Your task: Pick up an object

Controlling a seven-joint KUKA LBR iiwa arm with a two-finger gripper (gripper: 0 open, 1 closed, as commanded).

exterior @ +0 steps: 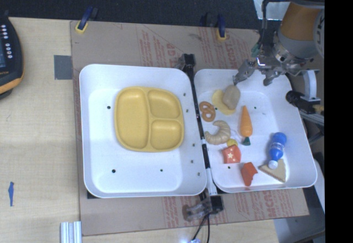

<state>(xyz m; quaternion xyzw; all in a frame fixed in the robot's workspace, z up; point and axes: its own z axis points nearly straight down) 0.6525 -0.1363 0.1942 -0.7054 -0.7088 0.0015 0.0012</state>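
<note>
So from the overhead camera, the grey arm (300,12) with its orange band comes in at the far right, and the end effector (258,75) hangs over the far edge of the right bin (306,148). Its two fingers are spread apart, released, with nothing between them. The left fingertip sits just above a beige lumpy piece (231,96), though I can't tell if it's touching.

All the pickable stuff is in that right bin. The beige piece lies on a yellow slice (220,105). Just left of it is a little pretzel (207,110), and nearer from there a croissant (218,132). A carrot (245,122) lies in the middle of the bin, pointing toward the near side. Near that are a red block (232,154) and a red-orange wedge (248,173). Over on the right side there's a blue and white bottle (276,146) next to a sandwich-like triangle (275,170).

The left bin (99,170) holds a yellow divided plate (149,119), roughly centred. Both bins sit on a cardboard sheet (138,43) clamped to the tabletop (33,142).
</note>
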